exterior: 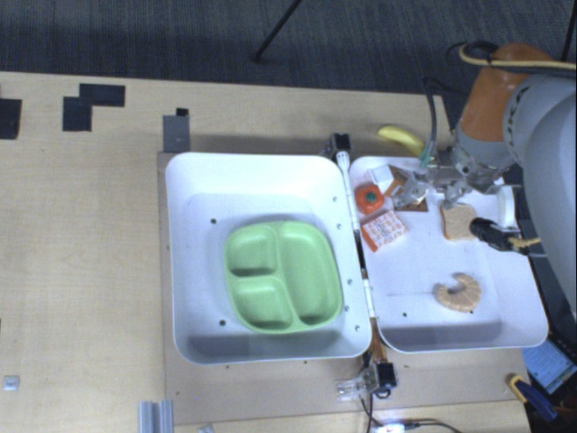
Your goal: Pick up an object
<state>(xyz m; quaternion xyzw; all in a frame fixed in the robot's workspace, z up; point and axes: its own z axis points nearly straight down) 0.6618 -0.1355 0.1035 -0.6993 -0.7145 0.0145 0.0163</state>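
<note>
My gripper (420, 188) hangs low over the back part of the right bin (505, 332), reaching in from the right. Just left of it lie an orange round item (368, 197) and a red-and-white packet (384, 231). A tan bread slice (457, 223) lies just right of the gripper. A curved tan pastry (459, 292) rests nearer the front of the bin. A yellow banana (401, 137) sits at the bin's back rim. A small brown thing (416, 203) shows right under the gripper; I cannot tell whether it is held.
The left bin (194, 206) holds a green divided plate (281, 275). A black clip (339, 142) sits at the back between the bins. The grey arm (541, 142) covers the right bin's back right corner.
</note>
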